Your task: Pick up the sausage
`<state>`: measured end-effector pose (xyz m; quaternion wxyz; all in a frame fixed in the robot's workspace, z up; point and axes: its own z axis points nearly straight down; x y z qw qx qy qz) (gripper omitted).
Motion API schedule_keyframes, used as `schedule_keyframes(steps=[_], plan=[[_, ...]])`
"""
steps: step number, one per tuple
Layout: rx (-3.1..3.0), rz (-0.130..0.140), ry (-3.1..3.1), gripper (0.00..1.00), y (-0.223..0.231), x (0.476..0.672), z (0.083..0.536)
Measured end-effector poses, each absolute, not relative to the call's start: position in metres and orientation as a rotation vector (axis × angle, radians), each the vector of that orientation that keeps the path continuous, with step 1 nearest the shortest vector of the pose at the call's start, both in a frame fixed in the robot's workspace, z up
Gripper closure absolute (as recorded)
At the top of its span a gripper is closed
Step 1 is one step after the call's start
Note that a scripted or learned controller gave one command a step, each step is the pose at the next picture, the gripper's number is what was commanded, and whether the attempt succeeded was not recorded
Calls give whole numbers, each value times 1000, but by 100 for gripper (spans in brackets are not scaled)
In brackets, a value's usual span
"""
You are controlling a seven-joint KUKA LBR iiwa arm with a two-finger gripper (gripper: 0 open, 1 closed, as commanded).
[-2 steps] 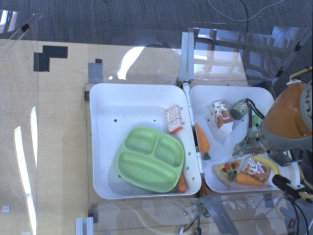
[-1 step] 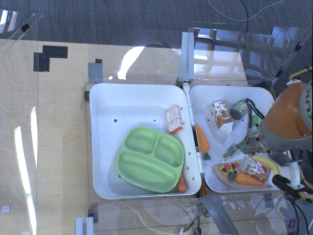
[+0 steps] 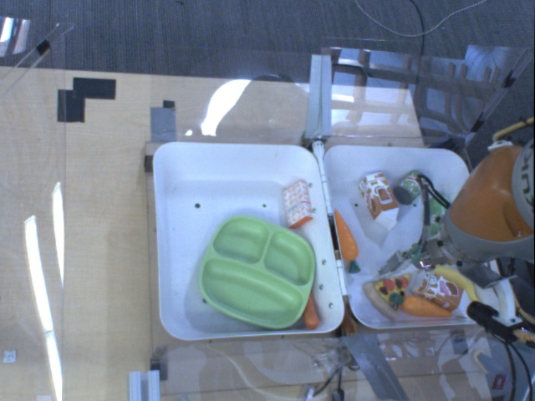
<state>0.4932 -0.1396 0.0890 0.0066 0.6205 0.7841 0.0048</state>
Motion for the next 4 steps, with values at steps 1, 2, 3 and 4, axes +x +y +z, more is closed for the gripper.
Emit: schedule_keyframes(steps=[1,2,3,4], plan=[[1937,19,2452,100,-140,496,99],[1938,19,2451,0,-140,496,99],[1849,14,2521,0,-141,494,89],[1844,19,2519,100,-141,497,99]])
